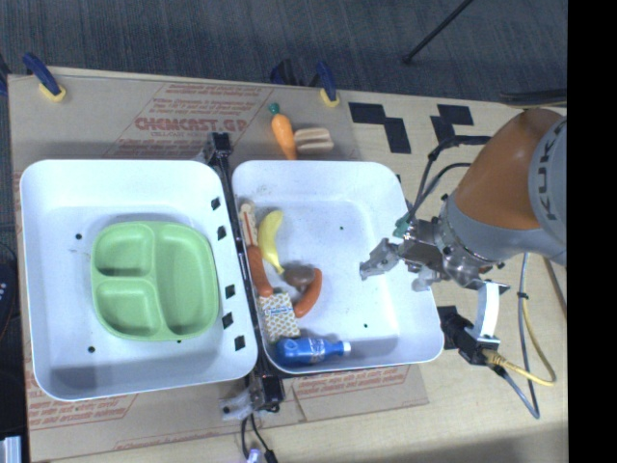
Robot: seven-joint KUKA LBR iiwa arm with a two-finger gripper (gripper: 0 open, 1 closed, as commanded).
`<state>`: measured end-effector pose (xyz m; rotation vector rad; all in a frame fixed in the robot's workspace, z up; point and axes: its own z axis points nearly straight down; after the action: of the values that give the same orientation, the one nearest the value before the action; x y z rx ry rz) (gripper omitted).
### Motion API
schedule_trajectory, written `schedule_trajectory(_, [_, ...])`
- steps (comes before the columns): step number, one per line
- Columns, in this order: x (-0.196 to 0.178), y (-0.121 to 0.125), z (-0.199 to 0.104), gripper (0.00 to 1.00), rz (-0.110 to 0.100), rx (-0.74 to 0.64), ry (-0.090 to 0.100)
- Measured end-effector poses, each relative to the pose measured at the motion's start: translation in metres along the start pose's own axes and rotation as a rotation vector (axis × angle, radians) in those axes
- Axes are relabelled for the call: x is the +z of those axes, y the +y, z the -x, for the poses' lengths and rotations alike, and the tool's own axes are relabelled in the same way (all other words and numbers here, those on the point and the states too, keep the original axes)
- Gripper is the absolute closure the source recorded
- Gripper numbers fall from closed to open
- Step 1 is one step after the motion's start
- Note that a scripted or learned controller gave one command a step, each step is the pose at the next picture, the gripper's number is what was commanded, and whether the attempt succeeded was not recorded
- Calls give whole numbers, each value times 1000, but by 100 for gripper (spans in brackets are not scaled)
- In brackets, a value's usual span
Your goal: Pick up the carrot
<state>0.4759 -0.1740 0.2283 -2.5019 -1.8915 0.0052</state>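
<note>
Carrot (282, 134): tapered orange cone, green tip, lies outside bins.

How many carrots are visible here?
2: one carrot on the bench beyond the right bin, another inside it along the left wall. Clutter may hide more.

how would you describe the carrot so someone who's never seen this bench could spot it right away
Find the right-hand white bin and look just beyond its far rim, on the cardboard outside both bins. The carrot lies there, small and orange with a green top pointing away from the bin. Beside it on the right sits a tan, bun-like piece; the carrot is the slimmer, tapered, brighter one.
</note>
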Motion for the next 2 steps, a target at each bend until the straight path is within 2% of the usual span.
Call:
schedule_trajectory(1, [-124,7,25,0,5,-66,-2])
schedule_trajectory(2, [-2,-3,-11,0,0,232,0])
